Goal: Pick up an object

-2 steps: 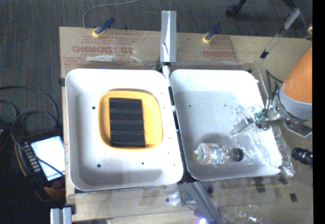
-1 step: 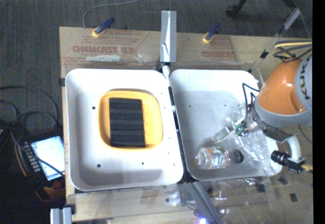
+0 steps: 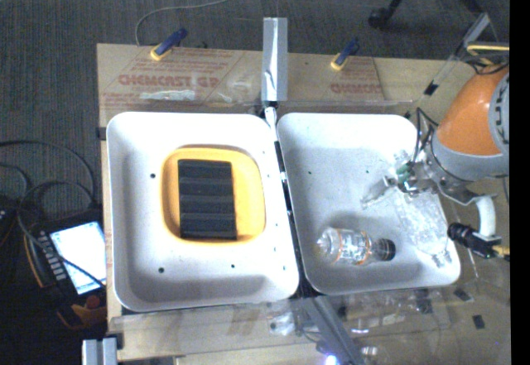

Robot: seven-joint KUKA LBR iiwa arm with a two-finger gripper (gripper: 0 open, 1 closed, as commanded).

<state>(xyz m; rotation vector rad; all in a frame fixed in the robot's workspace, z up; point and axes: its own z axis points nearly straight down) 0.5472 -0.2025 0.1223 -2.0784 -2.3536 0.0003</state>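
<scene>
So far we see nothing lifted: the bottle (image 3: 354,247) lies on its side in the right bin (image 3: 331,148), near its front wall. Our gripper (image 3: 401,181) hovers near the bin's right side (open or closed, we cannot tell). The pick remains.

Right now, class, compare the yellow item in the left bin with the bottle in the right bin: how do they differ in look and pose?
The yellow item is opaque, broad and squarish, with a dark ribbed block on top; the bottle is clear, slim and rounded, with a dark cap.
The yellow item lies flat near the middle of the left bin; the bottle lies on its side near the front edge of the right bin.
Both rest apart from the tool.
</scene>
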